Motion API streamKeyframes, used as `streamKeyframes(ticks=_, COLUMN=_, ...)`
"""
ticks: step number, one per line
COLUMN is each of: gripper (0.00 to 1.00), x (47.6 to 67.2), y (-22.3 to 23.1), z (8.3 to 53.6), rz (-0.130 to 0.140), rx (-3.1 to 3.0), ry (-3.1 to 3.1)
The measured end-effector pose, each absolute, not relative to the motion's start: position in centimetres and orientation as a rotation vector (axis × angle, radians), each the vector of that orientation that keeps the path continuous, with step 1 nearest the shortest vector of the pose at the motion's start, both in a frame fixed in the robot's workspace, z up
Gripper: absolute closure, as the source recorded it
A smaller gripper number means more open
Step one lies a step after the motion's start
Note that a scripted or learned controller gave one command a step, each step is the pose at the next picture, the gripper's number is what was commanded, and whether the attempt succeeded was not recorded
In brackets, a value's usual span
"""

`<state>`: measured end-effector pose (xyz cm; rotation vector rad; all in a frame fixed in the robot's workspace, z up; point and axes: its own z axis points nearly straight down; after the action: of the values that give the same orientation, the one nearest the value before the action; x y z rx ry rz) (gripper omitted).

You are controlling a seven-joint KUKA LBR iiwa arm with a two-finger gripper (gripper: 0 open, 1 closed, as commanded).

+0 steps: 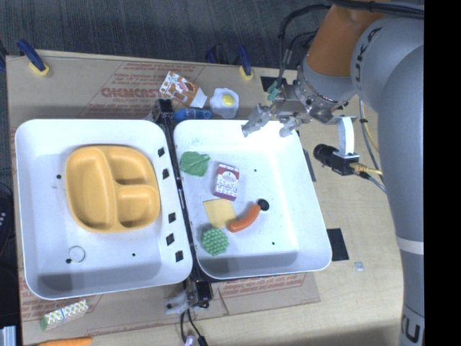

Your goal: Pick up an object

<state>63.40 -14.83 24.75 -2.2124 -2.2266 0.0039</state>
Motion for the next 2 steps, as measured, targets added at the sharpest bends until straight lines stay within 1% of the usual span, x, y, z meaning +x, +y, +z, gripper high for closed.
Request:
streamKeyframes(ticks=1, gripper=0.00, x=59.8, y=-15.0, z=9.6, rz=-0.005, rx=-1.848, ry=-2.545)
streamKeyframes(ticks=2, gripper=1.00, x=59.8, y=-14.9, z=10.6, rz=-0.004, rx=-1.841, ry=-2.548)
